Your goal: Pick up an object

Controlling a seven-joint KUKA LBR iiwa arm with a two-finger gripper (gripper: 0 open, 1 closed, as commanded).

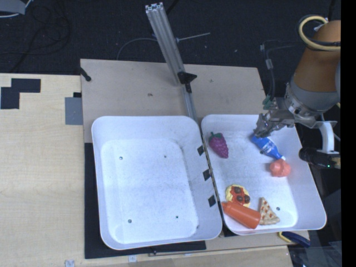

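On the left we see a shallow white bin (147, 182) with bare floor, sitting on the bench beside its twin. An aluminium rail (169, 46) slants down from the top toward the seam between them. In the right bin (311, 202), nearest the divider, lies a purple bunch of toy grapes (219, 145). Lower down we find a small round toy pizza (237, 194) just above an orange carrot (241, 214), with a pizza slice (267, 212) touching the carrot's right end. Further right, a blue bottle (266, 146) lies tilted near the bin's upper wall, and a pink ball (280, 168) rests just beside its lower end. The gripper (264, 128) sits directly over the bottle's upper end, touching or nearly so; we cannot tell how far its fingers are spread, nor whether they grasp the bottle.
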